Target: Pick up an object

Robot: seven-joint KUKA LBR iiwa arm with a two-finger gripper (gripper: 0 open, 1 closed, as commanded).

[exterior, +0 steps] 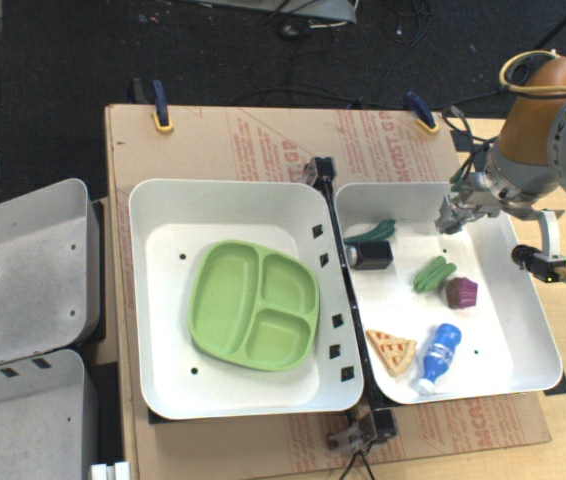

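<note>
Nearest us in the right bin (523, 268), a small plastic bottle (437, 355) lies at six o'clock: light, slick, best pinched across its middle. Farther back, the gripper (450, 220) hovers at one o'clock; its grasp I cannot tell.

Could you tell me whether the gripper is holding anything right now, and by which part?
Nothing shows in the gripper; it hangs above the right bin's far edge.
</note>
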